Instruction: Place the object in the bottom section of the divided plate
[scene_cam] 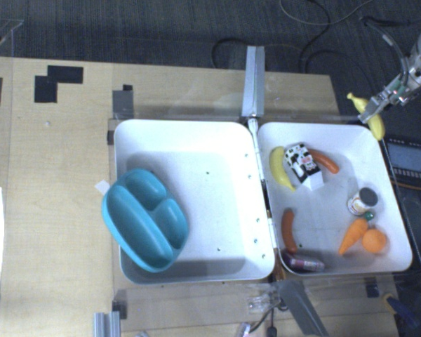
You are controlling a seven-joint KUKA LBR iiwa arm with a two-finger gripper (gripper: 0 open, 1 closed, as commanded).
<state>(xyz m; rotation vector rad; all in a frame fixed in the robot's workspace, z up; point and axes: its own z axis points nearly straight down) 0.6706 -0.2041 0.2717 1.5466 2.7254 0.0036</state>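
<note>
Bench; end effector (374,109) gripping banana (368,116)

Wooden bench (49,209) bears two white bins (189,195), apparently touching.

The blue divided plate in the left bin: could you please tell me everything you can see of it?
The divided plate is a light blue, smooth, plastic-looking dish with rounded corners and a raised rim. Low ridges split it into three sections: two smaller ones toward the top and right, and one larger one at the bottom. No object sits in any of them. It lies in the left bin, against the bin's left wall and turned at an angle, with its left edge riding over the bin's rim. Nothing else touches it.
</note>
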